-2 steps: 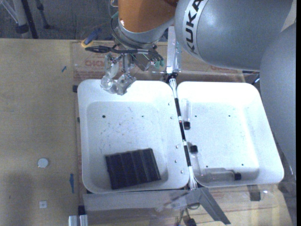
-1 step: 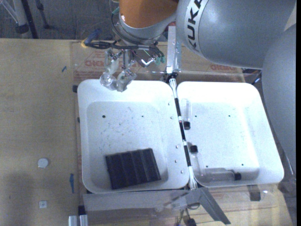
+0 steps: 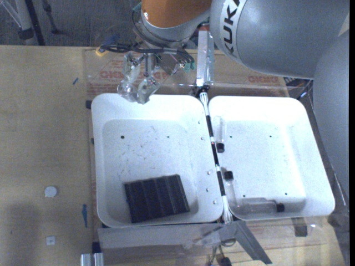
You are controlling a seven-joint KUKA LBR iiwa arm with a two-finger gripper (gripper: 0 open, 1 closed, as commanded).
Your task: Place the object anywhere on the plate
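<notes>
My gripper (image 3: 137,87) hangs over the far rim of the left bin (image 3: 105,148), near its far left corner. My fingers (image 3: 145,88) are close together, with only a narrow gap, and nothing is between them. The object (image 3: 156,198), a dark ribbed slab, lies flat on the floor of the left bin, at its near side, well apart from my gripper. The right bin (image 3: 266,148) stands just beside the left one, their rims touching.
</notes>
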